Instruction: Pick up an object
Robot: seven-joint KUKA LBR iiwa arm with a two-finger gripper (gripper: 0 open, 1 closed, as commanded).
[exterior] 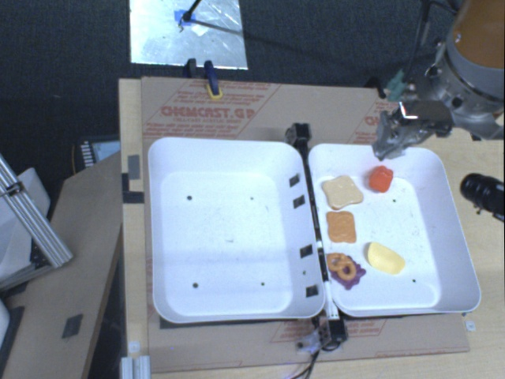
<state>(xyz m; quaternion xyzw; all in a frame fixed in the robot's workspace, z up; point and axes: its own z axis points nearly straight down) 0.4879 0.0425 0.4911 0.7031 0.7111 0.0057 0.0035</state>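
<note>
Looks like the approach step – nothing is grabbed yet. The claw (389,147) hangs at the upper right of the frame, just above the back rim of the right bin (450,212), and I can't tell whether it's apart or together. The nearest thing is the red piece (381,178), sitting in the bin right below the claw. The toast (342,191), cracker (341,227), yellow piece (385,258) and pretzel (344,268) sit further down. Next move, I'd guess – drop straight onto the red piece. The arm (473,54) comes in from the right, wrist pointing down.
</note>
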